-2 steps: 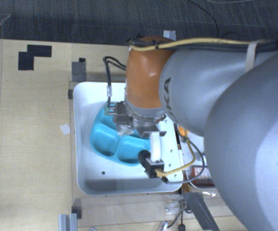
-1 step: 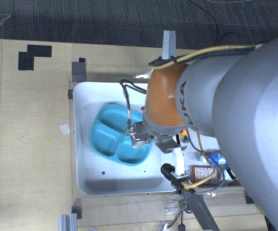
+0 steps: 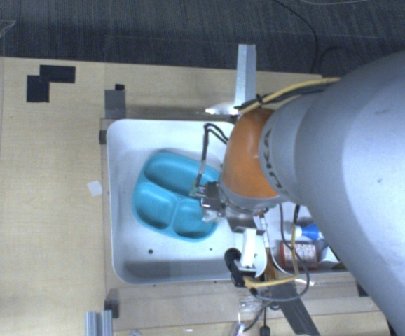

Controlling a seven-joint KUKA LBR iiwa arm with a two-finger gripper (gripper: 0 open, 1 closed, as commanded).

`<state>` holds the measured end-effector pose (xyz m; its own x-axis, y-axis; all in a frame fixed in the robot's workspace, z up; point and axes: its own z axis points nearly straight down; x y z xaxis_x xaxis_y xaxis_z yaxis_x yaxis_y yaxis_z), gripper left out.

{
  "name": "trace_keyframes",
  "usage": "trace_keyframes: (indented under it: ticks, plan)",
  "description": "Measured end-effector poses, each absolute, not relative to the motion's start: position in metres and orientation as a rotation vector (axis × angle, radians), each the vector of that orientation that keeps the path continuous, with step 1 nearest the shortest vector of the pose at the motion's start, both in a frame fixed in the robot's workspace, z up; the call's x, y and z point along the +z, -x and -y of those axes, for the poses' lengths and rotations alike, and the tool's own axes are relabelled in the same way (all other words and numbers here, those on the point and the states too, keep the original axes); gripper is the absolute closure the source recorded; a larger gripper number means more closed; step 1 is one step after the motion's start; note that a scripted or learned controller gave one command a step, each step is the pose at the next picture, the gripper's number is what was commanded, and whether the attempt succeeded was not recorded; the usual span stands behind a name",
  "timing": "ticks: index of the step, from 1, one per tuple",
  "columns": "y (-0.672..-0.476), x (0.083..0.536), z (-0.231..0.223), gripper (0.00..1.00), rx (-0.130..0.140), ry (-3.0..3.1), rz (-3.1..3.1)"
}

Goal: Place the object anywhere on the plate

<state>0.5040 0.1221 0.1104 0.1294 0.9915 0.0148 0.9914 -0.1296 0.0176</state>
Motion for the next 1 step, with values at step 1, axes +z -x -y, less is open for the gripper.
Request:
trace_keyframes:
  ticks: [1]
  plan:
    - [-0.5037, 0.1842, -0.1055, 1.00, 0.002, -2.256, -2.185]
